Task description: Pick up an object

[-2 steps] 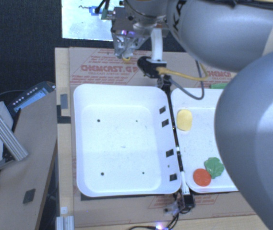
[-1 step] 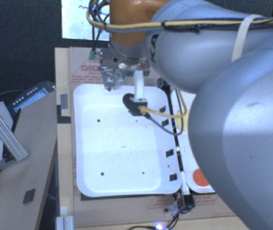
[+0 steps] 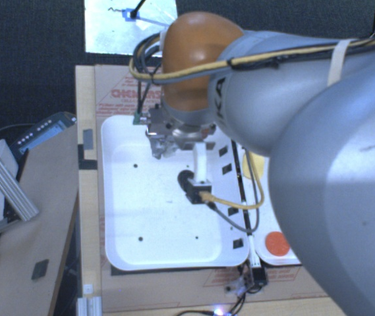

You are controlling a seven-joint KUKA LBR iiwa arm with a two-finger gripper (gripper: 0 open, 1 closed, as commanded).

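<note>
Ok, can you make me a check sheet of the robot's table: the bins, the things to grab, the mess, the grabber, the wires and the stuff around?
Surface: left white bin and right white bin side by side on printed cardboard.
Job's things: one orange round thing in the right bin, near its front edge; the arm hides most of that bin.
Clutter: small dark square on the bench left of the bins.
Grippers: gripper hangs over the left bin's far part.
Cables: yellow cable along the arm; thin black cable between the bins.
Surroundings: shiny sheet behind the bins; grey device with a blue strip at left.
</note>
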